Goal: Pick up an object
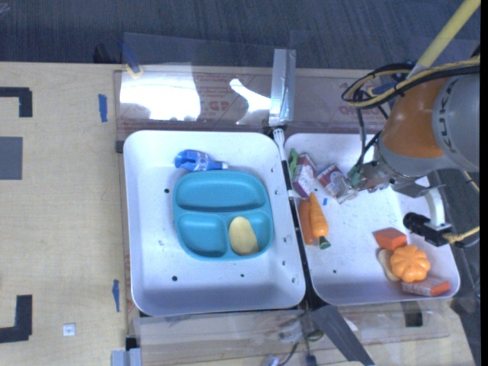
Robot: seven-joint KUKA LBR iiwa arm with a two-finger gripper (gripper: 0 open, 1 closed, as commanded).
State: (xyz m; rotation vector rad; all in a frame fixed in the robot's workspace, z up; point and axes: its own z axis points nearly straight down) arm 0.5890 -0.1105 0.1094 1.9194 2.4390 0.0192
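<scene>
My gripper point(357, 180) hangs low over the upper middle of the right bin point(358, 273), under the orange-banded wrist point(412, 124). Its tip is right beside a crumpled red and silver packet point(332, 180), at the packet's right end; whether it touches the packet is unclear. A second packet, red and green point(303, 175), lies by the bin's left wall. An orange carrot point(313, 218) lies just below it. At the bin's lower right sit an orange pumpkin point(409, 261), an orange-red block point(390, 239) and a small red piece point(428, 287).
The left bin point(145, 204) holds a blue divided tray point(221, 212) with a yellow lemon-like object point(243, 235) in its lower right compartment. A blue toy point(196, 160) lies above the tray. Cables point(374, 86) loop behind the arm.
</scene>
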